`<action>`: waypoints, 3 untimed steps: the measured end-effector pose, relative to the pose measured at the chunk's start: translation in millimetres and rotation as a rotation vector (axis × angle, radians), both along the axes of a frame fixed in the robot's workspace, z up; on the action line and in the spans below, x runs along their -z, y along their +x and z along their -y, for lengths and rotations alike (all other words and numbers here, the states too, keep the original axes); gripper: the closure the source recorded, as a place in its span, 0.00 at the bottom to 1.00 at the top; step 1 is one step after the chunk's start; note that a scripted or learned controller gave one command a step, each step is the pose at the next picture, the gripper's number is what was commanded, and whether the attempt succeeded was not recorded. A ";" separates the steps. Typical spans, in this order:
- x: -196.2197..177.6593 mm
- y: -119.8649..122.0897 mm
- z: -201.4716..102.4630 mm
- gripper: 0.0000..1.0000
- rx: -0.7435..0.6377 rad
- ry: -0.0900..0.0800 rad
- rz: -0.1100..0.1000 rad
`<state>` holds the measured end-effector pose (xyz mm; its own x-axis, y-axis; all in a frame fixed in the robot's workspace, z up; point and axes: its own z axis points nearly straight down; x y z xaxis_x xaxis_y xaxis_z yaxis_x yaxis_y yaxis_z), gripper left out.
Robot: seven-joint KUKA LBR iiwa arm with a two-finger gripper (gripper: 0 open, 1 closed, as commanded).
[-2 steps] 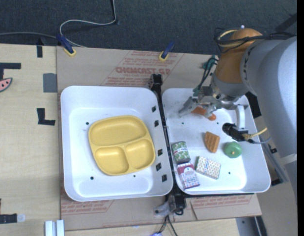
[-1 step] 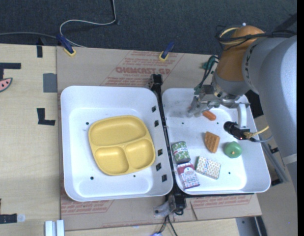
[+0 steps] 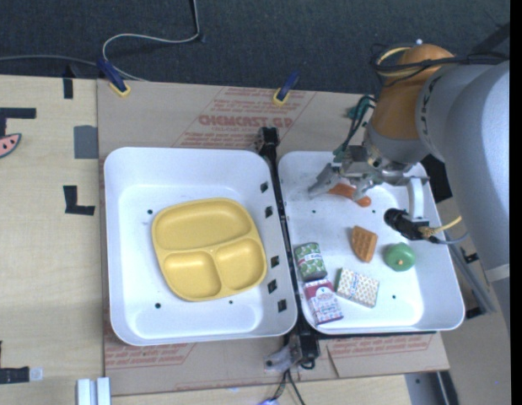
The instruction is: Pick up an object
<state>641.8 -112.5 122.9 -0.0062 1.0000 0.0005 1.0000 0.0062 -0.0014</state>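
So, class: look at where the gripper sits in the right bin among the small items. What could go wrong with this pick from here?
1. The gripper is low over a small orange piece near the right bin back wall; the piece looks small and flat, so it may slip out.
2. The green ball could roll if nudged.
3. The green can, red packet and patterned packet lie close together, so a later grasp might catch two.

Two bins sit side by side. The left bin [image 3: 126,226] holds a divided tray [image 3: 210,247] at its centre. In the right bin [image 3: 438,302], a small piece [image 3: 352,192] lies at 12 o'clock, a wedge [image 3: 363,243] at centre, a ball [image 3: 400,257] at 3 o'clock, a can [image 3: 309,261] at 9 o'clock, and two packets [image 3: 324,302] [image 3: 358,287] near 6 o'clock.
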 end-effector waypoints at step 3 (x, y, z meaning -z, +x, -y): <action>27.6 12.1 -6.8 0.00 0.004 -0.004 0.003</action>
<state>653.9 -105.7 95.3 -0.0019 1.0000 -0.0035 1.0000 0.0019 0.0012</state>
